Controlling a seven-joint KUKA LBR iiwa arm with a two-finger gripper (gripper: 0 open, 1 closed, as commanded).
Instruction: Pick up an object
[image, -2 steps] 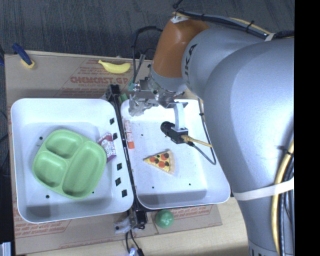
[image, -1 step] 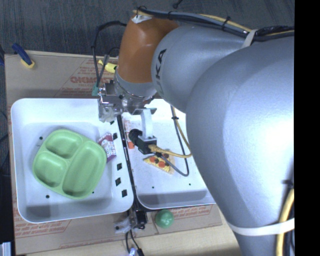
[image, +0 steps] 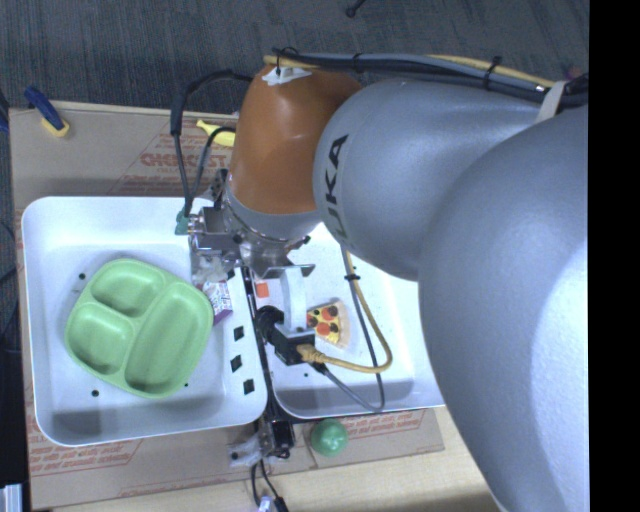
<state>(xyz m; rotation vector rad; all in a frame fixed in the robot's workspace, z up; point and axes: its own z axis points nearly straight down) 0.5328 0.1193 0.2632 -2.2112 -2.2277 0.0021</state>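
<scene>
Here, cardboard-topped bench (image: 130, 165) bears two white bins (image: 40, 300); the fingers' state is unclear.

Two bins sit side by side on the desk (image: 120, 170), and a divided plate (image: 138, 325) lies in the left bin (image: 40, 300), filling its middle toward the near edge. In the right bin (image: 400, 385), a small pizza-slice toy (image: 327, 322) lies near its left wall. A ball (image: 327, 437) rests on the desk just outside that bin's near-left corner
</scene>
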